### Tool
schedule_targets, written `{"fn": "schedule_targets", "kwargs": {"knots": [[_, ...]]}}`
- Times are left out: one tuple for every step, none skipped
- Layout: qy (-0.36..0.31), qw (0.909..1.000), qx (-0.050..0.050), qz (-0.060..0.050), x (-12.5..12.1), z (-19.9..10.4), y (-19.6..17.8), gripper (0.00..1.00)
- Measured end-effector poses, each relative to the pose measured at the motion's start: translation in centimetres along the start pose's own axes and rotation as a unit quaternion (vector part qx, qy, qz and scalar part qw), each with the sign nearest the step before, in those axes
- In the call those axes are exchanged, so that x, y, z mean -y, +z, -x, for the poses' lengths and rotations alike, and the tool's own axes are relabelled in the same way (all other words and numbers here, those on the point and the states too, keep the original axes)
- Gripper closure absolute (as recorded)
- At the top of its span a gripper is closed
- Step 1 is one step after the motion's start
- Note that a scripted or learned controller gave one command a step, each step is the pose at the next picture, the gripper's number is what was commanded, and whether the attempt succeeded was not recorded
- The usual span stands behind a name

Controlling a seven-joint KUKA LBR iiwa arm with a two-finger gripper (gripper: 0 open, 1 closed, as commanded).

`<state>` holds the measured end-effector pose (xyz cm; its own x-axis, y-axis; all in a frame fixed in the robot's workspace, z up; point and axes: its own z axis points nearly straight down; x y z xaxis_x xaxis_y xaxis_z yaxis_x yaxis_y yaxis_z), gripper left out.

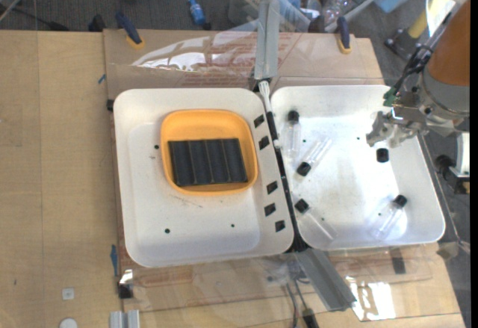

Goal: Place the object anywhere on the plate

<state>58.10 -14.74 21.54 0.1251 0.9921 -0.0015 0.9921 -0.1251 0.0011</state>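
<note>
Orange plate (173,127): it sits in the left bin (194,233), toward that bin's 12 o'clock, and carries a black ribbed slab (208,161) across its middle.
Camera view, gripper (388,132): it hangs over the right bin (351,192), near the bin's 2 o'clock corner.
Grip state: I cannot tell from this angle, and I see nothing clearly held.
Task's thing: I judge it to be the black-capped piece (382,155), just beside the gripper at its 6 o'clock and lying on the bin floor.
Long axis: too small for me to read.
Other candidates: a clear vial (393,213) at 6 o'clock, farther off, and three capped vials (304,168) near the divider at 9 o'clock.
Key relation: the plate lies well apart at the gripper's 9 o'clock, across the divider.
</note>
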Motion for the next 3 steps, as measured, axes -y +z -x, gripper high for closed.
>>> {"fn": "schedule_targets", "kwargs": {"knots": [[-0.078, 0.997, 0.0, 0.001, -3.4, -1.8, 2.3, 1.0], [-0.162, 0.9867, 0.0, 0.002, -7.5, -4.9, 1.7, 1.0], [-0.202, 0.9794, 0.0, 0.002, -7.6, -9.0, -1.5, 1.0]]}}
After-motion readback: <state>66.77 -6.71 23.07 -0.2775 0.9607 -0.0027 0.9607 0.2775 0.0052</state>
